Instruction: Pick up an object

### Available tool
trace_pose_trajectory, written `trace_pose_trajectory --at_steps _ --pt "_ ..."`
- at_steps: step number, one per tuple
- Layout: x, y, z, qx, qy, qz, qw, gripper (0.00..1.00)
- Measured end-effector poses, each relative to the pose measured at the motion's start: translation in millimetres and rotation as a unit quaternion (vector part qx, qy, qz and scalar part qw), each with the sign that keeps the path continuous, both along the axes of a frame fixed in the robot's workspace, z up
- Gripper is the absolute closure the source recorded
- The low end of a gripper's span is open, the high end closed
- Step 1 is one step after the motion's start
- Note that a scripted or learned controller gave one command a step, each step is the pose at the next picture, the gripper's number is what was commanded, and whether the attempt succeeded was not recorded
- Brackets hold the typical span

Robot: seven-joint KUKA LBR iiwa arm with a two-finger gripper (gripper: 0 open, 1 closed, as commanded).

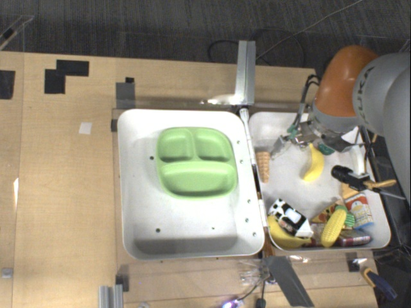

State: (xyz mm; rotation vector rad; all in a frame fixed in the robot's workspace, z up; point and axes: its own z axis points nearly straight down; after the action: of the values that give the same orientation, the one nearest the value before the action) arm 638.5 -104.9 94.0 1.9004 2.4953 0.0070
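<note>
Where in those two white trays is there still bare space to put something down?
The left bin has bare floor all around the green divided plate, widest along its near edge. In the right bin, the bare patch lies between the banana and the black-and-white toy. Its near right corner, around the corn cob, is crowded.

A robotics laboratory workcell. A pale wooden counter [58, 191] stands on dark grey carpet [128, 11] and carries two shallow white bins [131, 236] fixed side by side by a metal bracket [246, 69]. Black cables [302, 34] trail across the floor. Black tape markers [64, 74] sit on the counter surface, and an industrial grey arm [379, 95] reaches in at right.
</note>
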Motion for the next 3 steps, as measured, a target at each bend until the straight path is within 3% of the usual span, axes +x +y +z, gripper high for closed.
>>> trace_pose_trajectory --at_steps 1,2,3 --pt "-20.4 -65.4 -3.0 0.0 0.0 -0.078 0.9969 0.0" --pt "-56.1 -87.2 -2.9 0.006 -0.006 0.003 1.0 0.0" --pt "-108.6 -90.7 -2.5 0.0032 -0.007 0.067 0.9977 0.0"
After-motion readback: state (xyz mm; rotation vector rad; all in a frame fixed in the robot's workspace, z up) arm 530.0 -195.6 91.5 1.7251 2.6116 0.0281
